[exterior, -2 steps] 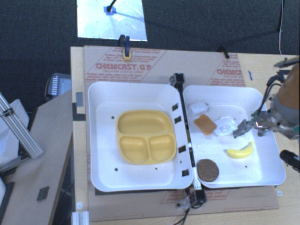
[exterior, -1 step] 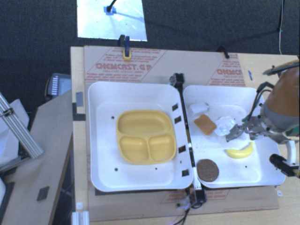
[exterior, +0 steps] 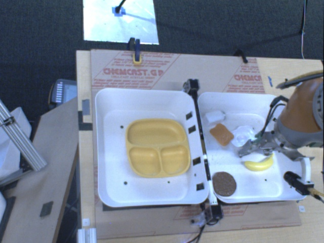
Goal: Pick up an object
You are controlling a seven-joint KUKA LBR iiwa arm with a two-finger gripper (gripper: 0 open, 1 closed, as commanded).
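The approach step is judged in hand: the gripper (exterior: pixel 246 151) is lowered at the frame's right, just above the banana (exterior: pixel 259 163). Its state cannot be told. Next, a descent onto the banana is needed.

We see a yellow three-compartment plastic plate (exterior: pixel 156 148) in the left white bin (exterior: pixel 109 110). In the right white bin (exterior: pixel 273 189), the metal gripper (exterior: pixel 251 149) touches a yellow banana (exterior: pixel 259 163), near a brown round cookie (exterior: pixel 224 183) and tan bread slice (exterior: pixel 221 134).
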